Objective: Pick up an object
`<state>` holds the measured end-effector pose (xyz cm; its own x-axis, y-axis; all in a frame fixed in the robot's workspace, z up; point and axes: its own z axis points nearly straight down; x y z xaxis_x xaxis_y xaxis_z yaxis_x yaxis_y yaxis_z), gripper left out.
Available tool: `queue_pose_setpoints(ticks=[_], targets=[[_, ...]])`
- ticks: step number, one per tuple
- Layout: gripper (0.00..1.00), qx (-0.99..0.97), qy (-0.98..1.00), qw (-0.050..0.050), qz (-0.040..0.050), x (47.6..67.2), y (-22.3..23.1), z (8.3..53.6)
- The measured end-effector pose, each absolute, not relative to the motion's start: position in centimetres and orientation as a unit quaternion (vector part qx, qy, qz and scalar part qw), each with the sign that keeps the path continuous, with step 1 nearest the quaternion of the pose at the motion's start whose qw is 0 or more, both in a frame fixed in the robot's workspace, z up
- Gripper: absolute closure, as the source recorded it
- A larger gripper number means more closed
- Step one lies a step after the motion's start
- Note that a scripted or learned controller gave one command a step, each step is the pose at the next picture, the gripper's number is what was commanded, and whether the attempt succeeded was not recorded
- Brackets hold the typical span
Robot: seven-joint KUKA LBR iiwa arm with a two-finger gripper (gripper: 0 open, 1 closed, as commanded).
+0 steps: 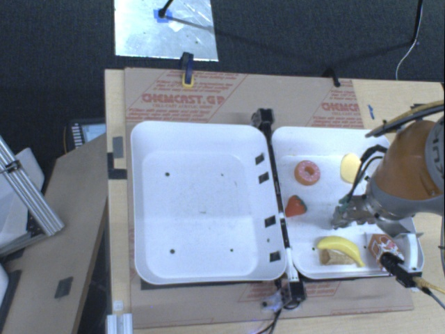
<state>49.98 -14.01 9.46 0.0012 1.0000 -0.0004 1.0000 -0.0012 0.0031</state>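
Yellow banana (342,247) lies just beside gripper (342,216); finger state cannot be told. Advise centring over it before closing.

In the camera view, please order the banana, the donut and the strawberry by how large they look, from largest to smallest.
1. Banana, clearly the longest.
2. Donut, a mid-sized ring.
3. Strawberry, a little smaller than the donut.
All three lie in the right bin, at similar distance from the camera, so the order seems safe.
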Motion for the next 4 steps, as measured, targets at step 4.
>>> queue_pose_setpoints(ticks=[4], targets=[[1.0, 0.709, 0.705, 0.005, 0.0034, 50.3, -14.1, 13.6]])
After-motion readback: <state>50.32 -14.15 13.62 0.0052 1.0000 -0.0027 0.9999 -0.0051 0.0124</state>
